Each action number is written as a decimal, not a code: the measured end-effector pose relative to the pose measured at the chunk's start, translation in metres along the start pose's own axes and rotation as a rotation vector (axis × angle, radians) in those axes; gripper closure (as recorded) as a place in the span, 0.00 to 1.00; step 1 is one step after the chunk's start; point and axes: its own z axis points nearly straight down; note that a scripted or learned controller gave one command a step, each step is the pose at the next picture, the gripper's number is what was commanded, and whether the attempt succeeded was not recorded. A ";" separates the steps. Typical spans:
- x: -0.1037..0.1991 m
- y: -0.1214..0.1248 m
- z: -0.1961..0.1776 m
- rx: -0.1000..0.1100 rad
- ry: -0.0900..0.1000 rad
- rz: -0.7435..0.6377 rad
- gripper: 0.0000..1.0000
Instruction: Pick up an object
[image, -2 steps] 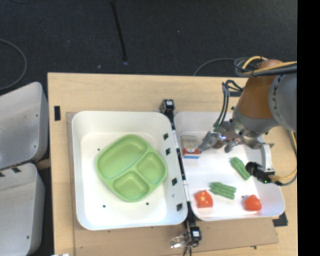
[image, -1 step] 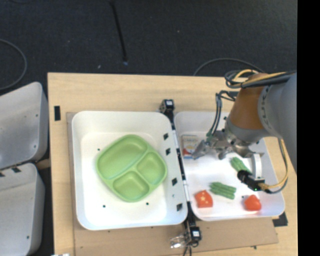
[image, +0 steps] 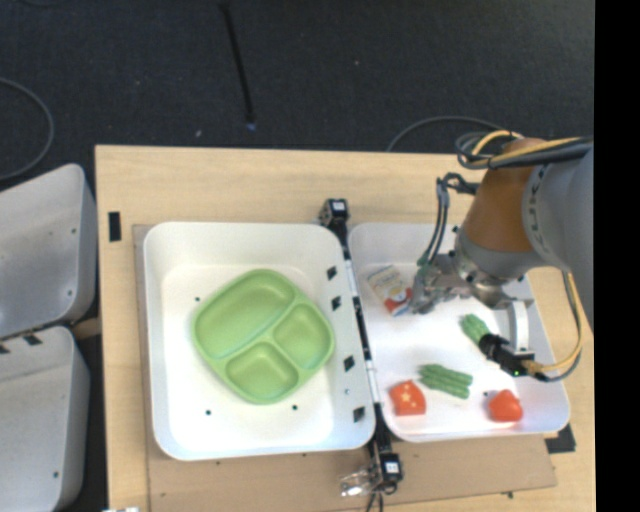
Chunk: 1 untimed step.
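Observation:
The right bin (image: 540, 425) holds several small items. A clear packet with a red patch (image: 388, 286) lies at its upper left. A small green piece (image: 474, 326) sits right of centre, and a green pod (image: 445, 379) lies lower down. A red piece (image: 406, 398) rests near the front left and another red piece (image: 505, 405) near the front right. My gripper (image: 425, 297) hangs low at the right edge of the packet, its tip blurred against the bin floor. The grey arm with its orange band (image: 500, 215) comes in from the upper right.
The left bin (image: 165, 400) holds a light green divided plate (image: 262, 335) with three compartments. A divider with black clips (image: 352, 330) runs between the bins. Cables loop behind the arm over the bench's back right.

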 end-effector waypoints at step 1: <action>-0.009 -0.001 -0.047 0.003 -0.001 -0.002 1.00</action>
